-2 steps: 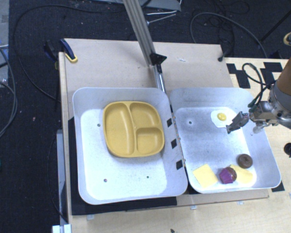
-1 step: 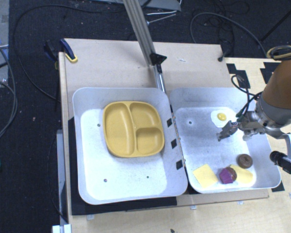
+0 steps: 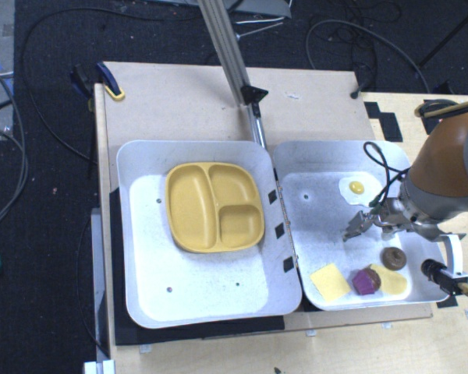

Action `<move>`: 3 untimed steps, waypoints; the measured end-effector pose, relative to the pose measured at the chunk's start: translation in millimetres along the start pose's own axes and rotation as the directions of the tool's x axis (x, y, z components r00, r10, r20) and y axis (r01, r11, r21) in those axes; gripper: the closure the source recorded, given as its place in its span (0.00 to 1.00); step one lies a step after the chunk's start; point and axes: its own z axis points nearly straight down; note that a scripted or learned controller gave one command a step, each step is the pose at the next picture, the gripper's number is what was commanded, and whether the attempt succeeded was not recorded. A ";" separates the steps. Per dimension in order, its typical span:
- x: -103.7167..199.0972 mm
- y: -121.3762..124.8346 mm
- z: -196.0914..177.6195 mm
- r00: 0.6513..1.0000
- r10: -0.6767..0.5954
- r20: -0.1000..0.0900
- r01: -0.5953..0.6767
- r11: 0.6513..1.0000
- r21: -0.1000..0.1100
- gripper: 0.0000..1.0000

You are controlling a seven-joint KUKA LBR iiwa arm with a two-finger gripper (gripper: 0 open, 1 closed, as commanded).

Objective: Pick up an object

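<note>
Gripper (image 3: 352,231) fingers slightly apart, holding nothing. Fried egg (image 3: 354,187) sits just behind the tips, w/ the purple piece (image 3: 366,281) nearer the front — prob. light, rubbery, slick; pinch across its sides.

No legible text, label, brand, number or sign anywhere on the bench, the bins or the arm.
</note>
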 end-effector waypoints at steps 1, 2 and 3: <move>-0.1 1.2 23.4 1.000 -0.001 0.002 0.001 1.000 -0.008 0.00; -1.0 2.7 11.6 1.000 0.000 0.005 0.000 1.000 -0.014 1.00; -2.0 8.3 -51.2 1.000 -0.004 0.004 0.004 1.000 -0.013 1.00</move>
